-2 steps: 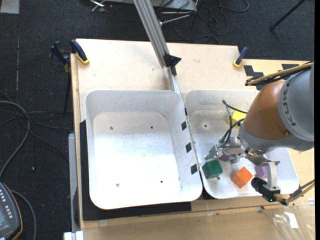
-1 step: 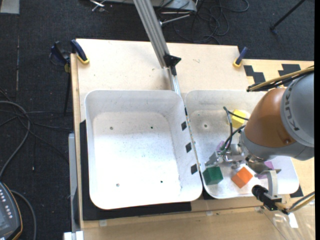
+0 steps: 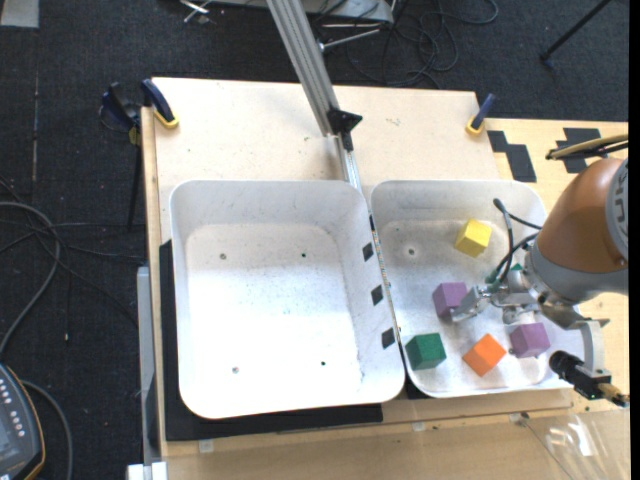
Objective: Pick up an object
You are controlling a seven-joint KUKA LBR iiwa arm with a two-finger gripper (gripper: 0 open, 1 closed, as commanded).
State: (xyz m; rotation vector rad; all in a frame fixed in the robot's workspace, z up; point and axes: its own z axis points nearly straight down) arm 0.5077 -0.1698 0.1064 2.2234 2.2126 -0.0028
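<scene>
Orange block (image 3: pixel 485 354) nearest; gripper (image 3: pixel 472 308) touches purple block (image 3: pixel 450 297), its opening unclear.
Probably light, rigid; pinch opposite flat faces.

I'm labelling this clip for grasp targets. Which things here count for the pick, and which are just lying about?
For the pick: gripper; purple block beside it; yellow block; green block; orange block; second purple block; right bin.

Lying about: left bin; yellow clamps; floor cables.

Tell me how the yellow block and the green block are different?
The yellow block is yellow and sits toward the far side of the right bin; the green block is green and sits at its near edge. The green one lies nearer the left bin. Both are small cubes, untouched.
</scene>
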